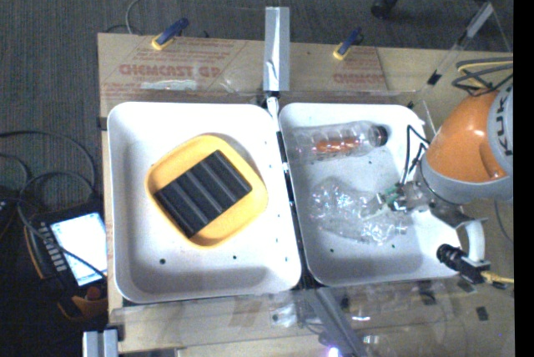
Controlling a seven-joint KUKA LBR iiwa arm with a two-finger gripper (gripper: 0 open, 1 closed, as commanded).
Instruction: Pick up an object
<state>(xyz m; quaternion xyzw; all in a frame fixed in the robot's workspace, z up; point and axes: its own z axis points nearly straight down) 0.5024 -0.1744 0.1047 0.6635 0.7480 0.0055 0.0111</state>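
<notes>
The left bin (133, 138) holds a yellow pad with a black ribbed top (207, 188), lying flat near its middle. In the right bin (329, 259) a clear plastic bottle with orange contents (342, 140) lies on its side along the far wall. A crumpled piece of clear plastic (350, 209) lies in that bin's middle. My gripper (399, 198) is low over the right end of the crumpled plastic, under the arm's orange band (467, 143). The wrist hides much of it.
A metal post (275, 47) stands behind the divide between the bins. Two blue-and-yellow clamps (169, 32) (347, 42) hold the cardboard backing at the rear. Cables run along the right bin's right wall. A tablet (75, 243) lies on the floor, left.
</notes>
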